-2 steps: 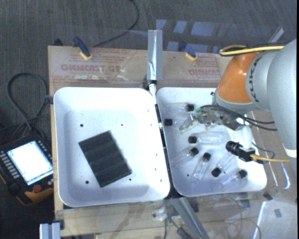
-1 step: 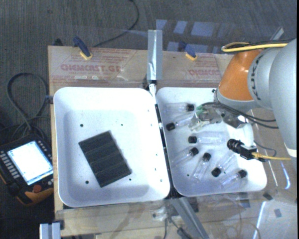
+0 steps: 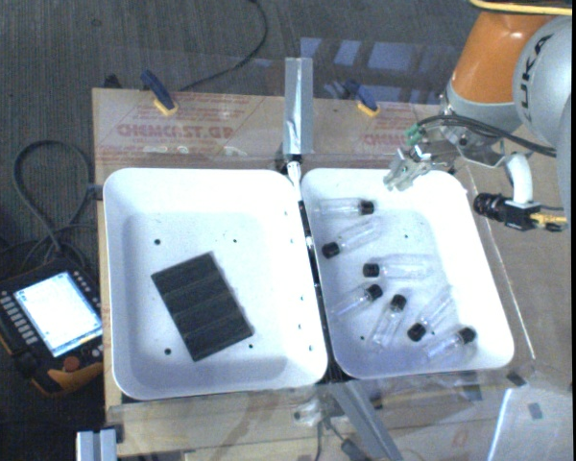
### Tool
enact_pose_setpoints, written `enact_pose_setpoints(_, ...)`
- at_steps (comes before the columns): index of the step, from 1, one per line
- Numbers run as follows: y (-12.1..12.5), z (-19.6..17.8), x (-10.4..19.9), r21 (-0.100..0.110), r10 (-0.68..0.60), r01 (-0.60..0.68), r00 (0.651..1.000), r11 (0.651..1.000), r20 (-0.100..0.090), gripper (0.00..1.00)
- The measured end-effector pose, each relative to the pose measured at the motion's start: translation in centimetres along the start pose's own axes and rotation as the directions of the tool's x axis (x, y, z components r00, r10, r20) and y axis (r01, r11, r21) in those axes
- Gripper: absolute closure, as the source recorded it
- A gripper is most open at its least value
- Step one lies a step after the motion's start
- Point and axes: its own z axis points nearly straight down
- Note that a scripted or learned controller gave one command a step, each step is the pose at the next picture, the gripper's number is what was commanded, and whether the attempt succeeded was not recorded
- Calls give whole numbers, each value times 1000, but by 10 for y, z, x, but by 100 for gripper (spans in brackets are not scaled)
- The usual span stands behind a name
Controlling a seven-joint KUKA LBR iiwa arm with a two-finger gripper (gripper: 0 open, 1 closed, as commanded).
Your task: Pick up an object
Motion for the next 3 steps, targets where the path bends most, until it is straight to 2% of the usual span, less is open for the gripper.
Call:
enact_pose_setpoints(1, 0, 0, 0, 1, 0, 0, 1000, 1000, 0, 0)
enact_pose_setpoints(2, -57, 141, -24, -1, -135, 135, 991, 991, -3, 0)
enact_pose_setpoints(3, -56, 132, -22, -3, -135, 135, 991, 991, -7, 100)
